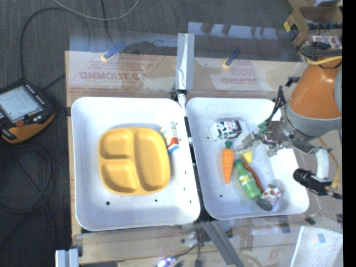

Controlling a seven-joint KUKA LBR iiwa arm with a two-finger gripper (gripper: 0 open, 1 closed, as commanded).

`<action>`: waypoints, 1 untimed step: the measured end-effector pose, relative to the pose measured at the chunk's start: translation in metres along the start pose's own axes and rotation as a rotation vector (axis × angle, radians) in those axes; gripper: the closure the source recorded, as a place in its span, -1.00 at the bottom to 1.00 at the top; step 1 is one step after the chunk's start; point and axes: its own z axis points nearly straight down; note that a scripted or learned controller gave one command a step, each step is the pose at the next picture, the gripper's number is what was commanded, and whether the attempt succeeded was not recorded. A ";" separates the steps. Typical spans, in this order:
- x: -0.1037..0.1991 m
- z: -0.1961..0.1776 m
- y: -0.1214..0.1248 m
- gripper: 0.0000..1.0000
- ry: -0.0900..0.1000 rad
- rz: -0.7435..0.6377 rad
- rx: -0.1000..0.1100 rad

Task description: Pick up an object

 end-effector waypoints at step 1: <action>0.005 0.116 -0.004 -1.00 0.000 -0.072 -0.002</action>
